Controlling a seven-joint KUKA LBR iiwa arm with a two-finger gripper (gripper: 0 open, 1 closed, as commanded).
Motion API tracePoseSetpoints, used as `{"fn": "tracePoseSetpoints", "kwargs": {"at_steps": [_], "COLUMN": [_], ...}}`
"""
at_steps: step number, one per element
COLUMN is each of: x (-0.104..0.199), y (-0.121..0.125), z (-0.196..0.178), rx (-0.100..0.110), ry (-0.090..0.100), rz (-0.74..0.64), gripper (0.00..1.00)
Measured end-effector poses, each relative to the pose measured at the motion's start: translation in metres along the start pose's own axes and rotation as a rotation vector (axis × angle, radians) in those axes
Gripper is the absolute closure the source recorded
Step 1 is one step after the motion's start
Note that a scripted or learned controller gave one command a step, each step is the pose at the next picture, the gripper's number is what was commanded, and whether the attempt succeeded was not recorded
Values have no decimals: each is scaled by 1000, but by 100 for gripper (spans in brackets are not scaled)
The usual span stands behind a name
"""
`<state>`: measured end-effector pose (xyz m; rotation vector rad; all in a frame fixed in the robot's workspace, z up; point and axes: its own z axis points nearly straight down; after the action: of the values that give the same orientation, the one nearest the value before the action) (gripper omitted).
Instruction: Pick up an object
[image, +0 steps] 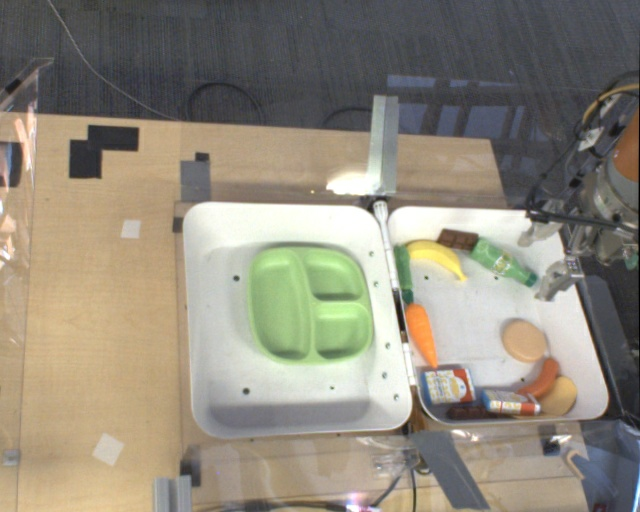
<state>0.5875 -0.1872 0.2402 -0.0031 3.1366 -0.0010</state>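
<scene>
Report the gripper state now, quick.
Gripper: open, holding nothing, over the right bin's upper right corner.

Tray (305, 303) in left bin (215, 300) — banana (437, 259), carrot (422, 334) in right bin (585, 340).

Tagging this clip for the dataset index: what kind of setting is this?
Probably a robotics lab pick-and-place cell. Two shallow white bins sit on a wooden bench, one holding a green divided plastic plate, the other toy food such as a yellow plastic banana.
</scene>
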Motion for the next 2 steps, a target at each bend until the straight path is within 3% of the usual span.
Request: {"fn": "tracePoseSetpoints", "kwargs": {"at_steps": [1,2], "x": [42,45], "y": [-17,74], "z": [144,149], "rx": [1,1], "ry": [-4,-15], "rz": [-88,-140], "gripper": [0,0]}}
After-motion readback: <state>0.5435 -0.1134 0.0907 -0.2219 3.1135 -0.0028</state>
